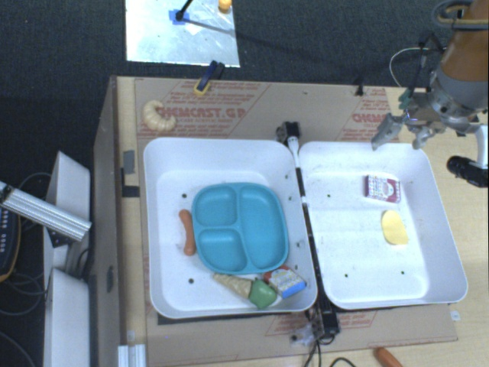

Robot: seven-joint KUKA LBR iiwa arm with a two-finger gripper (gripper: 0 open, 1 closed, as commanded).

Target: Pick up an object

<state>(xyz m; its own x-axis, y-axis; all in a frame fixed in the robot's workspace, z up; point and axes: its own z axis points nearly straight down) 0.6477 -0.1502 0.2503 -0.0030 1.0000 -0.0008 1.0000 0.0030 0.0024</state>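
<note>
Claw (403,134) hangs at upper right, over the far rim of the right bin (439,281), fingers spread apart with nothing between them; grey arm with orange band (466,56) above it. Right bin holds a small red-and-white packet (382,188), print on it too small to read, and a flat yellow piece (395,227) just beside it toward the near side; both sit below the claw, apart from it. Left bin (157,281) holds a blue divided plate (240,228), an orange sausage-shaped item (187,231) just left of the plate, and at the plate's near edge a beige wedge (233,284), a green block (262,294) and a small blue-and-white packet (288,283), label unreadable. Cardboard sheet on the tabletop (229,113) under the bins carries red repeated printing reading roughly "CHEMCAST", partly legible. A pale ridged item (158,115) lies on the cardboard beyond the left bin.
</note>
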